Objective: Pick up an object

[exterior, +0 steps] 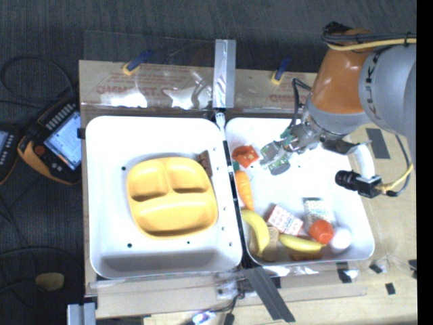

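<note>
My gripper (276,160) hangs over the upper part of the right bin (352,202), just right of a red piece (245,156) near the bin's left wall. Its fingers (270,152) stand apart with nothing between them. Below lie an orange carrot (244,189), a yellow banana (255,228), a second banana (300,243), a pink-and-white box (283,219), a red tomato (322,231), a white egg-like ball (340,239) and a small clear packet (315,209).
The left bin (108,147) holds a yellow divided tray (172,196) with a small brown item (203,159) at its top right corner. A handheld pendant (57,144) lies off the bench at left. Clamps and tape run along the back edge.
</note>
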### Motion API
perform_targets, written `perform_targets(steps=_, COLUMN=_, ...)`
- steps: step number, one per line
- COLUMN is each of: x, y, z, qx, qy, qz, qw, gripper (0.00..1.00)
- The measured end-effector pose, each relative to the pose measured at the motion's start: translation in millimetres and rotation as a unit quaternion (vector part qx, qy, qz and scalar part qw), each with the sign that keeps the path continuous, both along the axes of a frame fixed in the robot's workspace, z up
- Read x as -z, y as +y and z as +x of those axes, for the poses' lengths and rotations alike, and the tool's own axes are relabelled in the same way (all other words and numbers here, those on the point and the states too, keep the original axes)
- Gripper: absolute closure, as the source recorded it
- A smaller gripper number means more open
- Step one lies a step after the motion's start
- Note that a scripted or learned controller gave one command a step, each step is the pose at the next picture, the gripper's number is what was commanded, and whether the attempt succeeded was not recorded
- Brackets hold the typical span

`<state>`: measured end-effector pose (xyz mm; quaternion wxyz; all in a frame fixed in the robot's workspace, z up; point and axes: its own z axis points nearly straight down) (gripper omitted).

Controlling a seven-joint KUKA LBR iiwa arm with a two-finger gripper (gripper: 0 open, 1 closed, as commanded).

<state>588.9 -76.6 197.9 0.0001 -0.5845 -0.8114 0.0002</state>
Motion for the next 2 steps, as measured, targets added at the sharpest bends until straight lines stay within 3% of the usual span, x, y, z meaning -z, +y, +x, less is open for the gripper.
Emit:
perform_targets(steps=1, x=-106, y=-9, z=80, qx=-0.027, qy=-0.001, qz=-0.0016, qw=0.9996, gripper=1.0)
perform_targets(steps=2, x=-45, y=-5, z=12, qx=-0.07, qy=0.001, qz=-0.0008, qw=0.9975, gripper=1.0)
